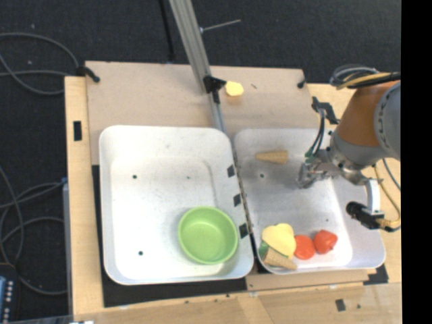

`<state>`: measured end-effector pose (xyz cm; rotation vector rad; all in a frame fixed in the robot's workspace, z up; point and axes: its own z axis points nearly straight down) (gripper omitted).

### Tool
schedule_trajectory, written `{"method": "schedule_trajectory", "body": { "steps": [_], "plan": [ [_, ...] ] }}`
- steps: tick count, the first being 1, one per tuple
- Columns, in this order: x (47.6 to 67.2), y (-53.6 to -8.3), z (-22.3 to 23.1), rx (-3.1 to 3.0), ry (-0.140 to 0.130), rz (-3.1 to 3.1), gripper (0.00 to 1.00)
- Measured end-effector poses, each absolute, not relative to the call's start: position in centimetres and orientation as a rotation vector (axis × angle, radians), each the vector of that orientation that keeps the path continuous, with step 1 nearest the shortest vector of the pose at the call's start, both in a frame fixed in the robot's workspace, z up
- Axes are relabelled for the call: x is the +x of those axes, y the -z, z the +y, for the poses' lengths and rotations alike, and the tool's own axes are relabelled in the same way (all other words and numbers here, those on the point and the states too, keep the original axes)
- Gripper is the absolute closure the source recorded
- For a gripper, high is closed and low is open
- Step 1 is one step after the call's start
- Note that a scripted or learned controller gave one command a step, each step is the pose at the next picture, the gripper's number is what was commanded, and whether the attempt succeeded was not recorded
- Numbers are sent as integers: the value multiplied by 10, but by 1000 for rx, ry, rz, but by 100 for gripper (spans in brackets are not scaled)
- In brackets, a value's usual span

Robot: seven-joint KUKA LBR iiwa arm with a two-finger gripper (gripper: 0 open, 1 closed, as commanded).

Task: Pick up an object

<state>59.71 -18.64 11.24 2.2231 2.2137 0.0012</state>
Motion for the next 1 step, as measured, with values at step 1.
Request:
{"method": "schedule_trajectory", "body": {
  "steps": [1],
  "plan": [
    [592, -174, -187, 2222, -6, 2212, 100]
  ]
}}
